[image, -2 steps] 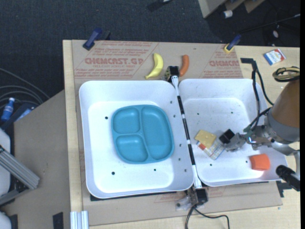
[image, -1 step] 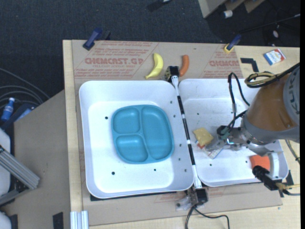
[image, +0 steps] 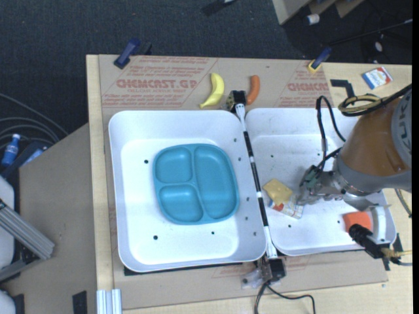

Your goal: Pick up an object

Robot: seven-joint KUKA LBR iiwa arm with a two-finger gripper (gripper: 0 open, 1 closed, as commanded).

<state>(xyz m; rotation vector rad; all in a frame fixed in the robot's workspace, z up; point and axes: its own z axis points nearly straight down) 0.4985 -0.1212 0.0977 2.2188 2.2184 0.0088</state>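
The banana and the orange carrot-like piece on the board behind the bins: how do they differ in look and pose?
The banana is yellow; the carrot-like piece is orange. The banana looks bigger and thicker; the carrot-like piece is slimmer and shorter. The banana lies behind the left bin, bowing toward the right; the carrot-like piece lies just right of the bins' shared edge, bowing less. Both are curved and lie on the brown board, outside the bins.

"CHEMCAST GP" on brown board point(image: 157, 84)
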